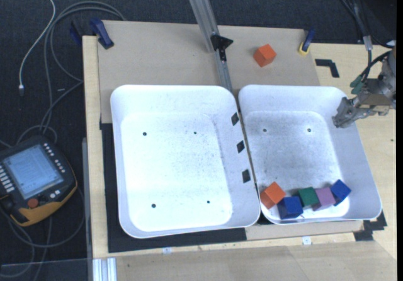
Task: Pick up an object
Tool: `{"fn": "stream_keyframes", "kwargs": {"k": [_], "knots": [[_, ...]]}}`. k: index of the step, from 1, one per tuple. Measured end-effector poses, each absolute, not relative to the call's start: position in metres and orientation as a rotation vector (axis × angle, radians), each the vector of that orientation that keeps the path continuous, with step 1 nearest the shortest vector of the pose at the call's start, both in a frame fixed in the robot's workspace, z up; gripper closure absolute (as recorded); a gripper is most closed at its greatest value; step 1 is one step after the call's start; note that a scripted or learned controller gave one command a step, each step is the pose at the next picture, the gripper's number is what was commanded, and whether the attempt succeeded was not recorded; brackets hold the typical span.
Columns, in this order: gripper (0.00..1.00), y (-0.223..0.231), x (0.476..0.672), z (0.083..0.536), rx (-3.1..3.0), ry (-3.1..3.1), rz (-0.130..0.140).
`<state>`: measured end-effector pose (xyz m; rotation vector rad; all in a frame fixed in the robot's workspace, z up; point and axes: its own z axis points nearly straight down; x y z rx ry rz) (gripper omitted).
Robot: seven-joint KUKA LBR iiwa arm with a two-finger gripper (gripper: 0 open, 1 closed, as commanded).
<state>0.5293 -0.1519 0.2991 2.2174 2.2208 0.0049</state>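
- Since nothing is held yet, the targets are the five cubes along the near wall of the right bin [352, 141]: orange cube [272, 193], blue cube [290, 206], green cube [308, 196], purple cube [324, 196], second blue cube [340, 190]. All sit well below and left of the jaws [343, 117].
- Jaws hover at the right bin's right rim, upper part; can't tell whether they are spread or pressed together, too small and blurred.
- Best pick, I'd judge: the orange cube at the row's far-left end or the second blue cube nearest the jaws. End cubes have one free side.
- Middle cubes touch or nearly touch each other, so there's little room for a finger between them; skip those.
- Row hugs the bin wall, so align the jaws along the row axis only on an end cube, otherwise across it, and watch for wall contact.
- Descend straight, centred on the cube, to avoid shoving it into its neighbours.
- Another orange cube [265, 55] lies on the tabletop [157, 53], up and left of the jaws, outside both bins; ignore it.
- Left bin [126, 103] lies far left of the jaws.
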Motion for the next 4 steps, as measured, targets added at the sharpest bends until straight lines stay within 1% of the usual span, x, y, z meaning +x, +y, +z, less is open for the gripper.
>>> {"fn": "stream_keyframes", "kwargs": {"k": [1,2,3,4], "knots": [[0.00,-0.152,0.529,0.298,2.219,2.221,0.004],[1.00,-0.152,0.530,0.310,2.214,2.220,0.008],[1.00,-0.095,0.502,0.311,2.217,2.233,0.001],[1.00,-0.098,0.503,0.322,2.218,2.224,0.003]]}}
